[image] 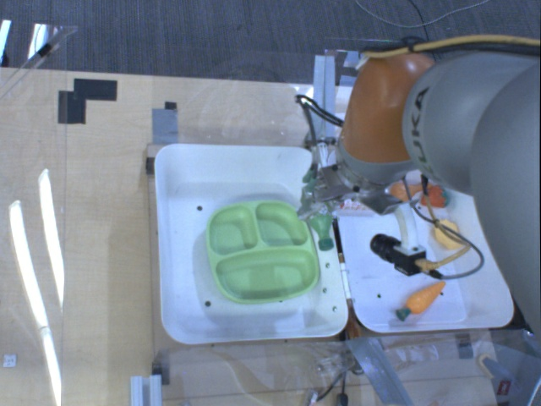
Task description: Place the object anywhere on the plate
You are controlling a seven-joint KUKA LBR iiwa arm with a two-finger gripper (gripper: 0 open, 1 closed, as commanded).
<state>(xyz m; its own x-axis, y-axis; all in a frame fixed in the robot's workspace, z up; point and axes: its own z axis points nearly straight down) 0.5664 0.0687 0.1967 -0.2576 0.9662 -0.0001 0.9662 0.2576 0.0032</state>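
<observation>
sitting right at the plate's edge: small green object under the gripper

the small green object (323,232) is just off the right side of the green plate (221,235), over the strip where the left bin's right wall runs. it looks upright-ish and narrow, and its top disappears straight into the underside of the gripper (316,203). honestly can't tell whether the gripper has it clamped or is just parked above it, that bit is too blurry and crowded. the object is beside the plate's right rim, not over any of its compartments as far as i can see.

the plate has three compartments, two smaller ones at the far side and a long one nearer the camera, and it lies roughly in the middle of the left bin (182,252).

the arm (482,125) comes in from the right, big and grey, with the orange band (380,108) above the wrist, and it covers the far part of the right bin (372,303).

in that right bin there's a toy carrot (421,299) near the front, tilted. further back a pale yellow piece (445,233) lies by the right wall, and an orange-red thing (433,196) peeks out by the arm, partly hidden.

the bins are on a light wooden bench (84,227) with a black l-shaped mark (84,98) at the far left.
</observation>
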